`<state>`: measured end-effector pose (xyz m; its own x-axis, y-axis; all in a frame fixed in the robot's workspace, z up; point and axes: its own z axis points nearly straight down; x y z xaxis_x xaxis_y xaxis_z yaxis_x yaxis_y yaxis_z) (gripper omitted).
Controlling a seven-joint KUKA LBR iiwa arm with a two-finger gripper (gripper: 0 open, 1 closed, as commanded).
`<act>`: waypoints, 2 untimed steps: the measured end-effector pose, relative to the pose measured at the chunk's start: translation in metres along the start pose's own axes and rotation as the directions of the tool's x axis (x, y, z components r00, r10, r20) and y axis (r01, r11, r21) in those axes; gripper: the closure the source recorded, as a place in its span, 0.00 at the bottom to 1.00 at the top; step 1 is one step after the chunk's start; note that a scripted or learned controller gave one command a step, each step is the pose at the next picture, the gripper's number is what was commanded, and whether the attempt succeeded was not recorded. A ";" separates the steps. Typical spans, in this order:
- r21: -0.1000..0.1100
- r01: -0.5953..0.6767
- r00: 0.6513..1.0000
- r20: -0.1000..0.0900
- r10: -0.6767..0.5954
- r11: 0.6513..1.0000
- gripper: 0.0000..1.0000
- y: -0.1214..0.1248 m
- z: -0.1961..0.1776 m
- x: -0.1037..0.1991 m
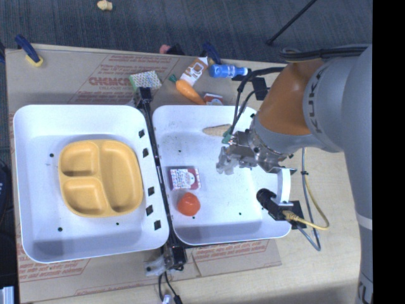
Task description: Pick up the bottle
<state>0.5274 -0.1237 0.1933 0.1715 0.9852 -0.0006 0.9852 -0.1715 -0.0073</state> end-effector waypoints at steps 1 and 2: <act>-0.002 0.184 0.983 -0.001 -0.184 0.983 1.00 -0.056 -0.028 0.018; -0.005 0.058 0.998 0.001 -0.058 0.998 1.00 -0.045 -0.015 -0.043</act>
<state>0.4760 -0.1585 0.2083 0.1136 0.9935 -0.0010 0.9935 -0.1136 -0.0024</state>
